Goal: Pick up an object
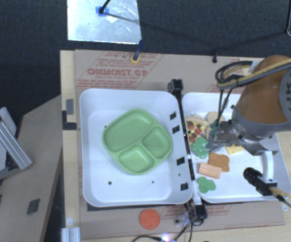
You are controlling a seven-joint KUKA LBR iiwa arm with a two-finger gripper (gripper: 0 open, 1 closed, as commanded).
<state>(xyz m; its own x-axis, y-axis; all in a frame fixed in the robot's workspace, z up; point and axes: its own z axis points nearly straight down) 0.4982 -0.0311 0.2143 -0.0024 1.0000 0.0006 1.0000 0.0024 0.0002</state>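
We are hovering gripper low in right bin, over toy food cluster. Green leaf lying just left-below tip, pizza slice up-left, toast below. Cannot tell jaw state; wrist hiding it.

Red "CHEMCAST GP" print on brown board.

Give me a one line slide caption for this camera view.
KUKA arm's end effector lowered among toy food in the right bin; green divided plate in the left bin.
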